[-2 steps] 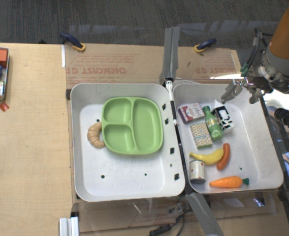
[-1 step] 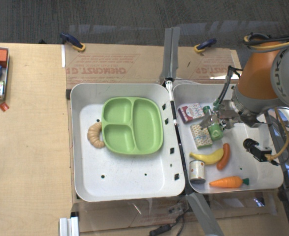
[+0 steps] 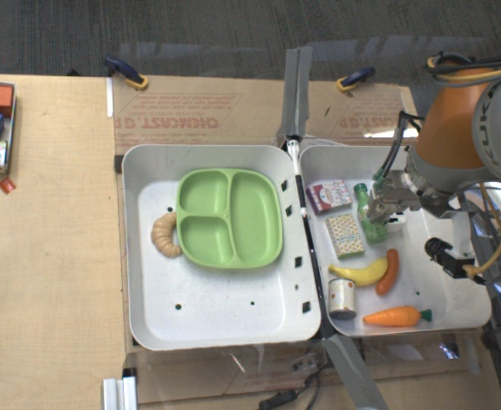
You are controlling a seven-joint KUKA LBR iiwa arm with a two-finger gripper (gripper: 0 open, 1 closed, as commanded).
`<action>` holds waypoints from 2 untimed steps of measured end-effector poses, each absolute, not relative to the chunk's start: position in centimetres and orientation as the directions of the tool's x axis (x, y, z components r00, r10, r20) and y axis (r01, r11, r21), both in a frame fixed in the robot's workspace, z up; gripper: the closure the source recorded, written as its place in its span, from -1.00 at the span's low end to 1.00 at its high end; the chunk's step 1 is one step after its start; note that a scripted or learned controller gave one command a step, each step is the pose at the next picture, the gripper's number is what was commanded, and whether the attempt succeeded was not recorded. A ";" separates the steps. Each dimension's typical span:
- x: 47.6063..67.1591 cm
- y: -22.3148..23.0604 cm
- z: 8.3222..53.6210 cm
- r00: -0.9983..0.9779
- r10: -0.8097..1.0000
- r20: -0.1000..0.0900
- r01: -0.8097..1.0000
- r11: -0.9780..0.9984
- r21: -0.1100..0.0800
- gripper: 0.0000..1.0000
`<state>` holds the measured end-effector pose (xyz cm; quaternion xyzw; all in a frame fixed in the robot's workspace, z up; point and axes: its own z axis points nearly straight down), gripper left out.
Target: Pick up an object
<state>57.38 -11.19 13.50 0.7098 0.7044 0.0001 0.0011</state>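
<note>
Both bins [image 3: 139, 254] white. Left bin: divided plate [image 3: 230, 218] pale green; croissant [image 3: 165, 234] tan-brown. Right bin: bottle [image 3: 371, 216] translucent green; box [image 3: 329, 196] maroon with white panel; flat packet [image 3: 346, 234] beige — fine speckled print; banana [image 3: 360, 272] yellow; sausage [image 3: 387, 272] orange-red; carrot [image 3: 393, 317] orange, green top; small can [image 3: 341, 298] silver-cream. Arm [image 3: 455, 131] — orange band over grey.
</note>
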 end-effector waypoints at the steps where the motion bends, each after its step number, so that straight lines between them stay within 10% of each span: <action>1: 57.4 -11.2 13.5 0.007 1.000 -0.002 1.000 -0.007 0.002 -1.00; 2: 57.8 -10.7 10.7 0.010 1.000 -0.011 1.000 -0.009 0.024 -1.00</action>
